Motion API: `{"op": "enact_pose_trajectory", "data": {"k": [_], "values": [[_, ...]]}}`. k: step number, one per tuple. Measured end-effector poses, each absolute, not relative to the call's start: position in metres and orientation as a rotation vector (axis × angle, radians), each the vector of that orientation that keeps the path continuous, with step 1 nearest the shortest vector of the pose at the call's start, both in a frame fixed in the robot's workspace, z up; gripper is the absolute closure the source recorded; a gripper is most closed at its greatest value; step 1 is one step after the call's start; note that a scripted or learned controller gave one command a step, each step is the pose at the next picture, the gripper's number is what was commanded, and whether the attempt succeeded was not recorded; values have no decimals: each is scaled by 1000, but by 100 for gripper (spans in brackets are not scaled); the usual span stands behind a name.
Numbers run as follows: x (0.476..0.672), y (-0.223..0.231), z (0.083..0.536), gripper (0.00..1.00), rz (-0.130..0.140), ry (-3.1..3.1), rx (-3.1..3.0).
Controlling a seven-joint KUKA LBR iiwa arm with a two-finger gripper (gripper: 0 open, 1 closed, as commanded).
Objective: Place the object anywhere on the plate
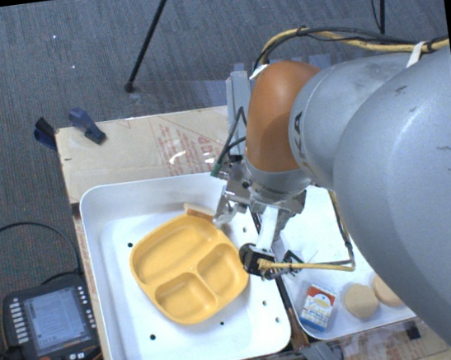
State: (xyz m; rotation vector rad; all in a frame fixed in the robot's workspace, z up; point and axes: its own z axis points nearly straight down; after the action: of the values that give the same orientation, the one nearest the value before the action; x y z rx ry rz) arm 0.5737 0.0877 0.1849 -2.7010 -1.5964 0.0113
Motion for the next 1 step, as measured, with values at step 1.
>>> {"op": "enact_pose_trajectory", "data": {"k": [1], "values": [[597, 77, 228, 0, 8, -1135, -2928]]}}
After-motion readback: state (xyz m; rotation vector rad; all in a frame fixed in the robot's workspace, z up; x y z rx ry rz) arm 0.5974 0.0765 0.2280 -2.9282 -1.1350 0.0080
